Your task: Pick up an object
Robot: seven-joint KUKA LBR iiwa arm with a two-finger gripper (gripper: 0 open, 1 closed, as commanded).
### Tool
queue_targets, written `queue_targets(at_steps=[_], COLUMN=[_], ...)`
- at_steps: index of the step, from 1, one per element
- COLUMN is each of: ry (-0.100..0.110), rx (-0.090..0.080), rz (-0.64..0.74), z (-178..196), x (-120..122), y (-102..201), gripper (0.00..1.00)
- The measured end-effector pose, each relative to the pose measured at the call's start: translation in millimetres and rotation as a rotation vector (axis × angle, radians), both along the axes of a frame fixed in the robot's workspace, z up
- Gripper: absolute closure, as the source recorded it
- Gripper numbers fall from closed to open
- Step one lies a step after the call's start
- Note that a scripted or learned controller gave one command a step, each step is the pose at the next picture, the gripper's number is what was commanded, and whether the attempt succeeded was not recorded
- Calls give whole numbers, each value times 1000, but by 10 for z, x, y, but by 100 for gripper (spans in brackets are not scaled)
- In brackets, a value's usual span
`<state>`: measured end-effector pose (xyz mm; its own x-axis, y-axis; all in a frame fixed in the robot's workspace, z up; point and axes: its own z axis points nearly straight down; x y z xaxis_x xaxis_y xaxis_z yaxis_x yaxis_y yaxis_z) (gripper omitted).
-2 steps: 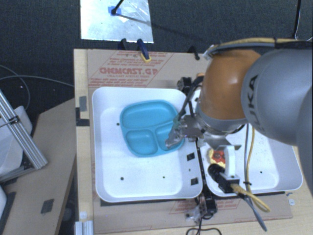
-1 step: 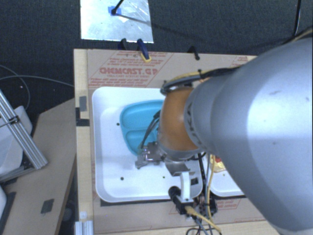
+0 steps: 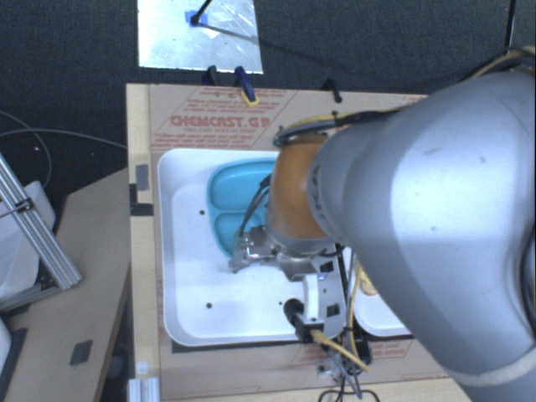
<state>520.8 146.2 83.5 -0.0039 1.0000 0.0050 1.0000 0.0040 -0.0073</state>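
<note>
A light blue, two-lobed plastic object (image 3: 232,201) lies in the far middle of the left white bin (image 3: 188,249). The grey arm with its orange band (image 3: 293,195) reaches over this bin from the right and hides the object's right side. My gripper (image 3: 266,256) hangs below the band, at the blue object's near right edge, and the wrist covers most of it. Whether it touches the object cannot be told.
A corner of the right bin (image 3: 381,318) shows under the arm. Both bins rest on a cardboard sheet (image 3: 218,120). A blue clamp (image 3: 245,88) and a shiny metal plate (image 3: 197,23) sit beyond it. An aluminium frame (image 3: 33,233) stands at the left.
</note>
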Motion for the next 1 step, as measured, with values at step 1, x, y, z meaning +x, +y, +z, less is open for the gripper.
queue_targets(at_steps=[1], ry=[-12], rx=[-4], rz=[-3], z=[353], x=[792], y=[-349], gripper=[0])
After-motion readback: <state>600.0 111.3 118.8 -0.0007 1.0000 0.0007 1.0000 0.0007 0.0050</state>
